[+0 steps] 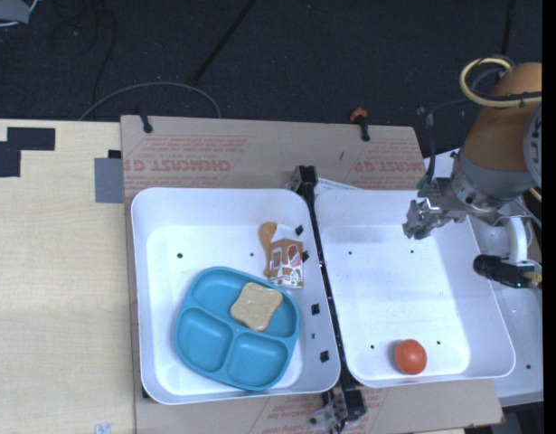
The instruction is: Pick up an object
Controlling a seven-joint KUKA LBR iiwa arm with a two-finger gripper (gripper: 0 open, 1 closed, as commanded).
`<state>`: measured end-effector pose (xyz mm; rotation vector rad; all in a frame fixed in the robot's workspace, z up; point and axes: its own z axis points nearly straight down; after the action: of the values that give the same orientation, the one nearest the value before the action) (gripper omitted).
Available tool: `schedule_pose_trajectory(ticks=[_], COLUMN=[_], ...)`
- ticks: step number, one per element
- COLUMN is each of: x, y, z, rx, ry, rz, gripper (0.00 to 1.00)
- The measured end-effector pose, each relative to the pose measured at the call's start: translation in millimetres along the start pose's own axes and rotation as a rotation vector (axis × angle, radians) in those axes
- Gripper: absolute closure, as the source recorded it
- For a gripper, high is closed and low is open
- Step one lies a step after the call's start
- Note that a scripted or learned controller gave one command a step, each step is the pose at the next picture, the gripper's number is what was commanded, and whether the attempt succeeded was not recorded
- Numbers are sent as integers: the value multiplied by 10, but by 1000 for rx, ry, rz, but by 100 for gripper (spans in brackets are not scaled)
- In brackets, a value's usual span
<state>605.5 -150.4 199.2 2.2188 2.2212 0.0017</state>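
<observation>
Jaws over right bin (494,351), tomato (409,356) apart

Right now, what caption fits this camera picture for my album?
Gripper above the right bin; tomato inside, blue tray left.

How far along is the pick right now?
Nothing looks picked yet. The claw sits over the upper right part of the right bin, with nothing visibly in it. The red ball lies at that bin's near edge, the toast on the blue tray. The whole grasp remains.
</observation>
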Motion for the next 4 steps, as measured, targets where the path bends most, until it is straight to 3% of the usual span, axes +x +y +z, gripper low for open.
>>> schedule_pose_trajectory(ticks=[1, 4], x=[15, 1396], y=[10, -33], z=[-638, -398], rx=[-2, 6], ry=[0, 1], rz=[-1, -1], gripper=[100, 100])
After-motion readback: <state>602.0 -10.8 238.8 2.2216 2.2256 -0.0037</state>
